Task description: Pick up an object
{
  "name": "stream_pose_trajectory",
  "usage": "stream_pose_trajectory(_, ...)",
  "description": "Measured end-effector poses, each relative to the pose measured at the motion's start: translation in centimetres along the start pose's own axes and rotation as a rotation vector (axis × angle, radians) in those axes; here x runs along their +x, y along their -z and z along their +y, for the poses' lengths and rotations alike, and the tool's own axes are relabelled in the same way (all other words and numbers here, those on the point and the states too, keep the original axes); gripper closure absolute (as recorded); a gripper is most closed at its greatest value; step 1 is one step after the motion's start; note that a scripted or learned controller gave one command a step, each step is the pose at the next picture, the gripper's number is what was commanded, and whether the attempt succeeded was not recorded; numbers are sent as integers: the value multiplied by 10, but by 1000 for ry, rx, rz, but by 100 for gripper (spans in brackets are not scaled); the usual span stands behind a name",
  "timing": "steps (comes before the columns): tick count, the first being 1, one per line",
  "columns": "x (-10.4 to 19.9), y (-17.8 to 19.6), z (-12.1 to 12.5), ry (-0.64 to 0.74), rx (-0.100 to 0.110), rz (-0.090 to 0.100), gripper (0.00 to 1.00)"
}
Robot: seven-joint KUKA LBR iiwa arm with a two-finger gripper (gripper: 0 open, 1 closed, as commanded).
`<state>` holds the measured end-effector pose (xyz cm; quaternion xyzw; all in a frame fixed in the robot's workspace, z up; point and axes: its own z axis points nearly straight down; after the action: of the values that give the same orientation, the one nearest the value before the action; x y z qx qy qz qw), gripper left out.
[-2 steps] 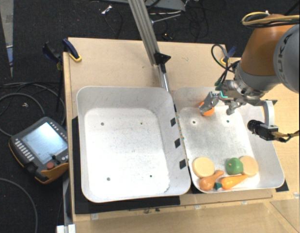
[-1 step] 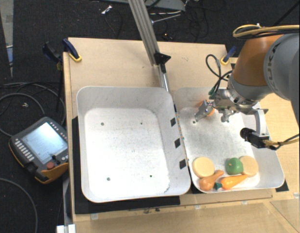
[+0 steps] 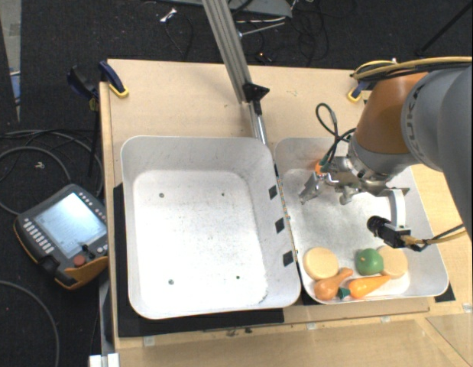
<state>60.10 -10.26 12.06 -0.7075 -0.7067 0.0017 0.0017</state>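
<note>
**Tool above right bin, objects bunched at its near edge**

Landmark: right bin (image 3: 419, 205). Two shallow white bins on the table (image 3: 183, 102), side by side. Left bin (image 3: 194, 220) sits just left of the right bin, rims touching or nearly so along the shared edge.

Right bin contents, all clustered along its near edge:
- round pale yellow disc-like piece (image 3: 322, 263), near-left part of the bin
- orange pear-shaped piece (image 3: 330, 287), just in front of the disc, touching or nearly touching it
- orange carrot-shaped piece (image 3: 367, 285), lying flat along the near rim, right of the pear shape
- green round piece (image 3: 368, 261), just behind the carrot shape
- pale tan round piece (image 3: 394, 262), right of the green one, touching it

Count: 5 objects, one of each. They look like toy food, smooth and matte. A small teal bit shows between the pear shape and the carrot shape; can't tell what it is.

Arm comes in from the bin's right side, orange band over the bin's far-right part. Tool (image 3: 328, 183) hangs over the far-left part of the right bin, well apart from the object cluster. Metal finger parts point toward the bin's left wall. Nothing visible between them. Can't tell how far open the tool is from this angle.

A handheld pendant with screen (image 3: 64, 235) lies on the floor, far left of both bins.
</note>
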Motion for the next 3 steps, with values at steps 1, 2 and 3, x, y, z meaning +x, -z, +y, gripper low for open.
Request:
stream_pose_trajectory(1, 1, -27, 0, 0, -2, 0, 0)
stream_pose_trajectory(2, 1, -15, 1, 0, -6, 0, 100)
stream_pose_trajectory(3, 1, 32, 10, 4, -10, 0, 100)
